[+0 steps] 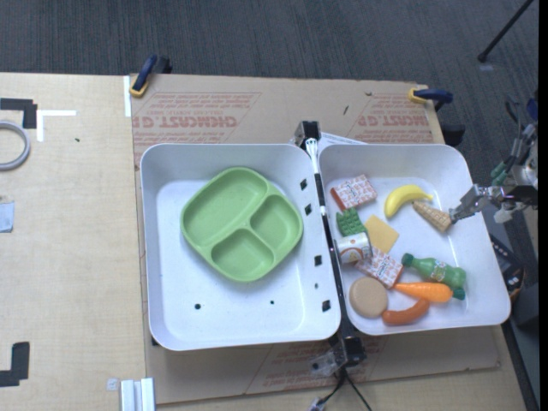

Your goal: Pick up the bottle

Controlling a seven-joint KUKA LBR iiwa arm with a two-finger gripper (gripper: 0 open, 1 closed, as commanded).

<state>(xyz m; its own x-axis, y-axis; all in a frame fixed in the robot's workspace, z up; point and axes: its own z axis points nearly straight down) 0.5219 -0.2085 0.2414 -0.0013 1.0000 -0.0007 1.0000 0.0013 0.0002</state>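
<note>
The bottle [437,272] is green with a yellow label. It lies on its side in the right bin [479,302], near that bin's right wall, with its cap pointing left. An orange carrot [425,292] lies against its near side. My gripper [471,204] hangs over the right bin's right rim, up and to the right of the bottle and well apart from it. Its tip is close to a tan waffle cone [433,217]. Nothing shows in the gripper.
The right bin also holds a banana [406,199], a cheese wedge [383,234], a red-and-white box [354,192], a small can [353,248], a round bun [369,298] and a sausage [404,315]. A green divided plate [242,223] lies in the left bin [171,315].
</note>
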